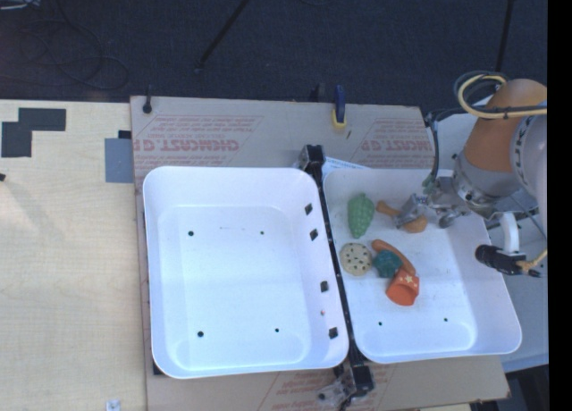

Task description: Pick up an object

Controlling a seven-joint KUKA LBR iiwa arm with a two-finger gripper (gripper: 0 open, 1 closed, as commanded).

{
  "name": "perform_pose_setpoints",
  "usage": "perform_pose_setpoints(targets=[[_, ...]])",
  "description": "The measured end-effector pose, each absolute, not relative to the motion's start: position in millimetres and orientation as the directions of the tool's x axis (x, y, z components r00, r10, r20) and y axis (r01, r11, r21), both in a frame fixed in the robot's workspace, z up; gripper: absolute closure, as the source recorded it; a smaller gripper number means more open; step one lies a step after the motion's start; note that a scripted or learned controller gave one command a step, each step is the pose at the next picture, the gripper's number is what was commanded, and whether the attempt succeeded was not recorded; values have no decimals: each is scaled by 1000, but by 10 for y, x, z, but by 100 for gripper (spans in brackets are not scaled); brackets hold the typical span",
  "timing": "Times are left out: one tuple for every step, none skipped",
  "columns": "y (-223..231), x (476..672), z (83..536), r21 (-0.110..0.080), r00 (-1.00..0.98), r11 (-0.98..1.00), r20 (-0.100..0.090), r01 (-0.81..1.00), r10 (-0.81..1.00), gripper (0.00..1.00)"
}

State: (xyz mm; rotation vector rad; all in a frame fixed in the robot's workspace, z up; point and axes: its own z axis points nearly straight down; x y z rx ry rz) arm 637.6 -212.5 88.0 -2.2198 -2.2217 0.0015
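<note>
My gripper (416, 212) is low over the far right part of the right bin (487, 333), reaching in from the right. A small tan and orange object (413, 224) lies right under it, with a thin tan end (385, 208) sticking out to the left; whether the gripper touches it is unclear. A green leafy piece (361, 214) lies to the left of the gripper. Nearer the front lie a round speckled cookie (355, 259), a teal lump (386, 264), a thin orange-red stick (394, 252) and an orange-red cup (402, 289) on its side.
The left bin (161, 222) stands beside the right one, with black clips (323, 286) along the shared rim. A blue and yellow clamp (339, 111) sits at the back edge of the cardboard base. The arm's body (500, 150) rises over the right bin's far right corner.
</note>
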Motion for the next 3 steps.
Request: perform_pose_setpoints(targets=[[-2125, 6376, 880, -1, -1, 1, 0, 1000, 1000, 0], [-2125, 6376, 880, -1, -1, 1, 0, 1000, 1000, 0], [-2128, 6377, 982, -1, -1, 1, 0, 1000, 1000, 100]])
